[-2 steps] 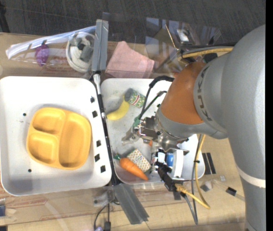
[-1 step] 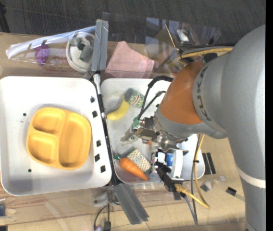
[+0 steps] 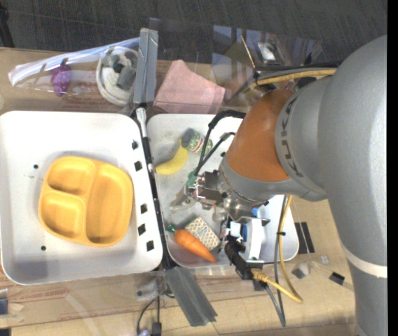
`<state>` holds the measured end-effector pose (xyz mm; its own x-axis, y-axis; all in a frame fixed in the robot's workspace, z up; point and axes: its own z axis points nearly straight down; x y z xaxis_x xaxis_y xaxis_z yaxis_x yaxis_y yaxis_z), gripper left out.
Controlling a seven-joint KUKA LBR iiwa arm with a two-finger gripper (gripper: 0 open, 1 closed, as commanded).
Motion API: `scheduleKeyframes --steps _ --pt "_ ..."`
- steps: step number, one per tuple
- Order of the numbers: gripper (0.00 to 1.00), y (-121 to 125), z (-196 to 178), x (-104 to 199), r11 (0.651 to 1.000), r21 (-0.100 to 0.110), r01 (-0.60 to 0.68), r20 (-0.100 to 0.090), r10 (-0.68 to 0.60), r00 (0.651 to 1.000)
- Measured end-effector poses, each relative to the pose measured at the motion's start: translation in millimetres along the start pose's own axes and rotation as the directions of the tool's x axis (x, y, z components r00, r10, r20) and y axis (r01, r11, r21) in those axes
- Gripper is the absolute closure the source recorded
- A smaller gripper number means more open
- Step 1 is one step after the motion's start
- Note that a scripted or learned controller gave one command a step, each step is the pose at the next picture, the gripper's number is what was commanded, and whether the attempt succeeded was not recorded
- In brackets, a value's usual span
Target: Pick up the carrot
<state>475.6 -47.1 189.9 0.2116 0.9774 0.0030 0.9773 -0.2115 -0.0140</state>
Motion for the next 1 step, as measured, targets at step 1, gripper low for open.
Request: scheduleKeyframes --steps 1 --pt "0.0 2.8 -0.2 -15.7 1.0 -0.001 0.004 0.001 -0.004 1.0"
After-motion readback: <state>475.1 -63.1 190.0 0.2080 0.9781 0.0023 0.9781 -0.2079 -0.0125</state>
